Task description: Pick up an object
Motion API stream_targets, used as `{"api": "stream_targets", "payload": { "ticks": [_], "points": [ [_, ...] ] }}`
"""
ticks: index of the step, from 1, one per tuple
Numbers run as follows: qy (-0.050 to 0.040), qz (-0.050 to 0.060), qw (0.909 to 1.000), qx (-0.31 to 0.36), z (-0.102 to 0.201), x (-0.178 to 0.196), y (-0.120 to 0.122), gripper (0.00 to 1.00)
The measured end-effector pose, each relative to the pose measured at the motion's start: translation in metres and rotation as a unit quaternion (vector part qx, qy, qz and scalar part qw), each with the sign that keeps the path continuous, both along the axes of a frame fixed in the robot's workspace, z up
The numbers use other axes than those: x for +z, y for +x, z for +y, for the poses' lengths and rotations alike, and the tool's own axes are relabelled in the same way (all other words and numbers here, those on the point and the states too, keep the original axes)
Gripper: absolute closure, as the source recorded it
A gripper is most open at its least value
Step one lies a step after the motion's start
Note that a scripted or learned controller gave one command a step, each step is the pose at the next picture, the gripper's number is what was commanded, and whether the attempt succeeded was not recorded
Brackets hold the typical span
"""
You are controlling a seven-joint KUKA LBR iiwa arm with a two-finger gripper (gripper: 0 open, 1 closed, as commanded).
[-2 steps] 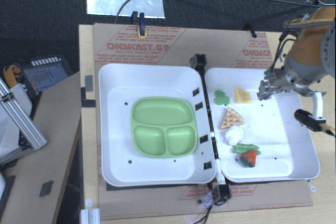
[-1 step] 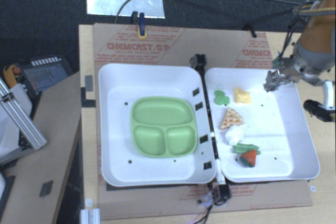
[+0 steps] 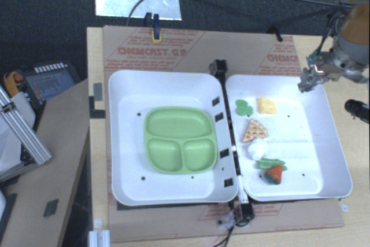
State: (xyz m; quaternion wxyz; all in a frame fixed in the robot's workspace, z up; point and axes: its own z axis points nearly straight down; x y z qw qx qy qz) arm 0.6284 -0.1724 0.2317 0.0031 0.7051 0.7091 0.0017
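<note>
The right white bin holds several small toy foods along its left side: a green leafy piece, a yellow cheese block, a triangular cracker-like slice, a white lump and a red-and-green vegetable. My gripper hangs at the bin's far right corner, above the rim, well to the right of the yellow block. Nothing shows between its tips.
The left white bin holds a green three-compartment plate. Black clips run down the divider between the bins. A cable arcs over the back of the bench. A grey device and metal bar sit off to the left.
</note>
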Motion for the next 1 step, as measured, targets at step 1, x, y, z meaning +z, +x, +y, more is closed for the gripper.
{"api": "stream_targets", "payload": {
  "ticks": [1],
  "points": [
    [0.0014, 0.002, 1.0, 0.002, 0.058, -0.0038, 0.0127, 1.0]
  ]
}}
